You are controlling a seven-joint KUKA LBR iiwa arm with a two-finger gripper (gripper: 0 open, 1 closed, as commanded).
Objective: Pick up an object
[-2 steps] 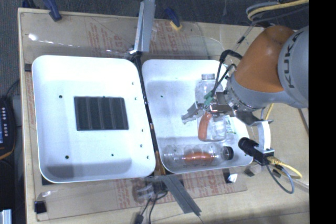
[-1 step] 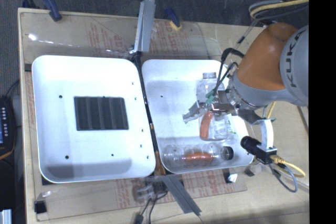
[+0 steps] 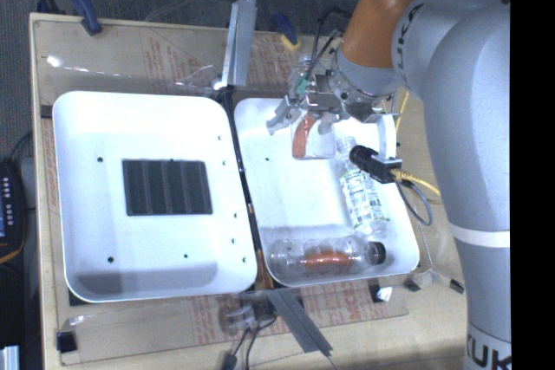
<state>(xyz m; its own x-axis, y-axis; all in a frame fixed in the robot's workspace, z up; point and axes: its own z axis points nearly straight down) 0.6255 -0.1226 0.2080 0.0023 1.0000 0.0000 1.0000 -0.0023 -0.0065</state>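
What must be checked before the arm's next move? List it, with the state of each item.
1. Gripper over the right bin: ok.
2. Orange object right below the gripper: ok.
3. Orange object actually between the fingers: cannot tell.
4. Clear bottle lying apart from the gripper, along the right wall: ok.
5. Bottle with orange contents lying apart, along the near wall: ok.
6. Left bin out of the arm's way: ok.

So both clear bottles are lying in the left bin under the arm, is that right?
No. In the camera view, both clear bottles lie in the right bin, under the arm, not the left bin, which has a dark rectangle.
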